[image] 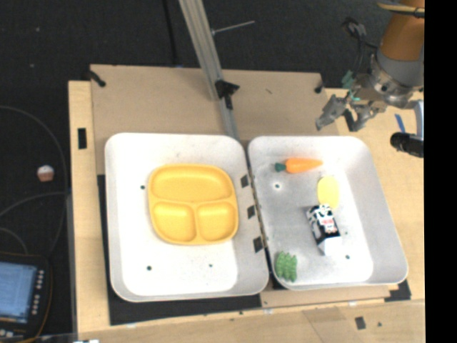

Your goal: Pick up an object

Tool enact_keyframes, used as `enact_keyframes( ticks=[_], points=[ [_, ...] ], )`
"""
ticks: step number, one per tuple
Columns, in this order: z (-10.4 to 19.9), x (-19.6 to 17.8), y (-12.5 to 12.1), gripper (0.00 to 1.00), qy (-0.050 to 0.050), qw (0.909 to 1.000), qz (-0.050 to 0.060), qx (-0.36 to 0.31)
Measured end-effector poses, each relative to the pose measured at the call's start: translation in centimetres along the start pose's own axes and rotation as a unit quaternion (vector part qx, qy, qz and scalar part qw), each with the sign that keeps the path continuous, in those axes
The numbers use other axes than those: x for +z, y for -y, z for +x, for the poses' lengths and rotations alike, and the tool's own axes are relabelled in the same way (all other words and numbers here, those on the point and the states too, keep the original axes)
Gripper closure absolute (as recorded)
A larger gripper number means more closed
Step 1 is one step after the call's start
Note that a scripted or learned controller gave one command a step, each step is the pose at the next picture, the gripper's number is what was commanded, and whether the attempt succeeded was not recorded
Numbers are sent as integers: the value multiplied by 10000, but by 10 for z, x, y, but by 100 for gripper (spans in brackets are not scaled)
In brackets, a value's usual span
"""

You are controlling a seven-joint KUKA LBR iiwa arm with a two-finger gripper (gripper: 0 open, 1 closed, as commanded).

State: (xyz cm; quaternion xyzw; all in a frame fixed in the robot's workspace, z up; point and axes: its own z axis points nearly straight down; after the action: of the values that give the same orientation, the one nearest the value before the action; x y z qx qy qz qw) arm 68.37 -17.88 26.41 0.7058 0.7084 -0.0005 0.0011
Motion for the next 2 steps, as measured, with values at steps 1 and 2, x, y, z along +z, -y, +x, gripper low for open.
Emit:
enact_keyframes(
  ticks=[1,2],
  points=[
    [0,0,0,0,7,10000,3,-4],
    [-4,42,1,0,5,10000,15,21]
  ],
)
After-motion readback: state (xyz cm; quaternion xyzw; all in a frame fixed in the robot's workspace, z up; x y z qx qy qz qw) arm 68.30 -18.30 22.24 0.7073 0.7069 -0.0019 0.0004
